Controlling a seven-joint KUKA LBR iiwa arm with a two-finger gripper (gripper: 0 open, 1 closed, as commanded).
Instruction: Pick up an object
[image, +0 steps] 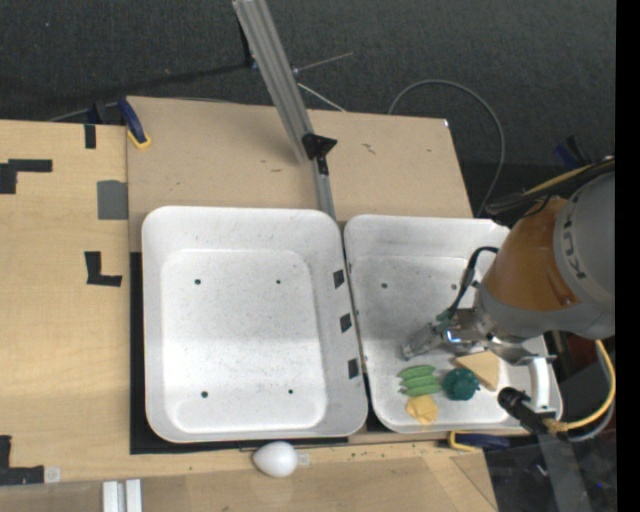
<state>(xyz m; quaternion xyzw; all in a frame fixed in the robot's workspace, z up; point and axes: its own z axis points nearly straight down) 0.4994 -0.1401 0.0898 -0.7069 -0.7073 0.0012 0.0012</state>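
A: Now, right bin (400, 240), contents?
B: Green pod (419, 378), yellow lump (423, 408), dark green toy (460, 384), tan wedge (484, 369), all clustered at its near corner.
A: Pincer (425, 343)?
B: Low in the same bin, just above the pod; nothing seen between its tips, gap cannot be told.
A: Left bin (240, 225)?
B: White, speckled.
A: Desk (220, 150)?
B: One white egg (275, 459) at the near edge.
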